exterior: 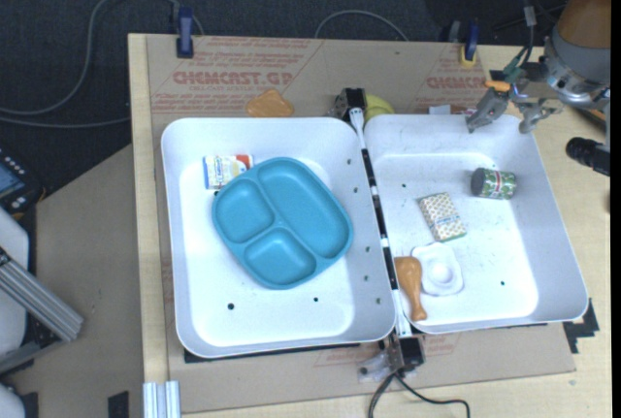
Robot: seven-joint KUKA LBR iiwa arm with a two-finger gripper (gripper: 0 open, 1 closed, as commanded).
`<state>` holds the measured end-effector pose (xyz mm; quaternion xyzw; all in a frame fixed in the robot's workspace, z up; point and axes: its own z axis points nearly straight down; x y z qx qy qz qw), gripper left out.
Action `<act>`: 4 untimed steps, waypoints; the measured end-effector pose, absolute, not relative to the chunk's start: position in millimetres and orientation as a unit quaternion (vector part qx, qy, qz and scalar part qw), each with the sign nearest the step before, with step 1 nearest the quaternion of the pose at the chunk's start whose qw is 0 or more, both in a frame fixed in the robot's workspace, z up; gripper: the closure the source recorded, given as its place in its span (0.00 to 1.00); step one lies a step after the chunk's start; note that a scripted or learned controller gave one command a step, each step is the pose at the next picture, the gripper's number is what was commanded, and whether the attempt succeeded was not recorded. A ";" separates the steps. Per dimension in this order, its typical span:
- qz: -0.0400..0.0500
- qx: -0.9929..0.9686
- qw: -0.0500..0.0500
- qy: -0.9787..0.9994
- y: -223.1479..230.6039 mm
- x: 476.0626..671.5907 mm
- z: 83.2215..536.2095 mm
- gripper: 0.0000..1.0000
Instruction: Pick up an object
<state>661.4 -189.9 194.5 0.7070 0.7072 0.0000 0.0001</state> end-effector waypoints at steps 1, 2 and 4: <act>-0.001 0.707 -0.001 0.707 -196.0 638.2 81.4 0.00; 0.001 0.706 -0.011 0.708 -217.1 661.4 85.0 0.00; -0.001 0.707 -0.002 0.707 -183.7 535.2 84.6 0.00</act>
